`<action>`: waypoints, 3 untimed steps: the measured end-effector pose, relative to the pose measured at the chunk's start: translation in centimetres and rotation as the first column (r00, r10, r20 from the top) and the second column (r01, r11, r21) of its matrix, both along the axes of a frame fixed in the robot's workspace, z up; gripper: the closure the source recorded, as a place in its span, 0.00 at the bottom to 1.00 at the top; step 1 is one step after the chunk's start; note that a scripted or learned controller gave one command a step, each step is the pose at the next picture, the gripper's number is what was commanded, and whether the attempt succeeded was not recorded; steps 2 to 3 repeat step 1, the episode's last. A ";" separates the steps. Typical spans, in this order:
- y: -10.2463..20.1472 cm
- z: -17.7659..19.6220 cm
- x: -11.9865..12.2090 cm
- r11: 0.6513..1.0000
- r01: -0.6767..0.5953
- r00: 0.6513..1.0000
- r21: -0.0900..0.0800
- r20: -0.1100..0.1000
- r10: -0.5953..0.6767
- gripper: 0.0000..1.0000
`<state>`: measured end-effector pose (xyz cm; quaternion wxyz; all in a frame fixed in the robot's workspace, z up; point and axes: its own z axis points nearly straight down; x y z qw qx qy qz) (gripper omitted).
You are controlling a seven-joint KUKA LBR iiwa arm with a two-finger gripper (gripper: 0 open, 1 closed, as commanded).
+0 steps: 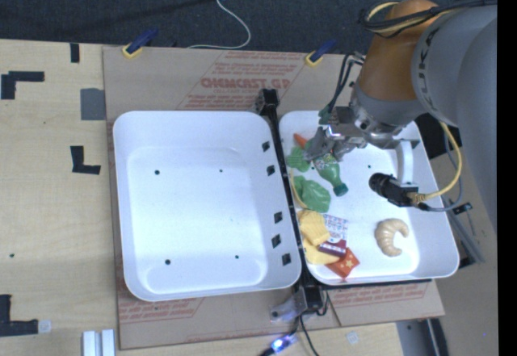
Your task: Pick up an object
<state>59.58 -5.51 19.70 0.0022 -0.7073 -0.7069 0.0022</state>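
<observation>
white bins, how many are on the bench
2. The left bin sits in the middle of the bench. The right bin lies directly beside it, under the arm, and holds the small things, among them a croissant. No other bin shows.

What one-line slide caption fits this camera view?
Gripper hovers over green items in the right bin; croissant lies nearby.

- The cardboard sheet (234, 80) under the two bins bears red printed lettering, upside down from this camera; its letters are too blurred to make out with certainty.
- A small white packet (336, 227) in the right bin (428, 265) carries purple print, too small to read.
- Nothing else carries text, numbers or brand marks that can be read.
</observation>
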 end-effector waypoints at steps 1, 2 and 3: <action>4.8 3.5 -4.9 1.000 -0.006 1.000 0.002 0.003 0.006 1.00; 4.8 3.5 -4.9 1.000 -0.006 1.000 0.002 0.003 0.006 1.00; 4.8 3.5 -4.9 1.000 -0.006 1.000 0.002 0.003 0.006 1.00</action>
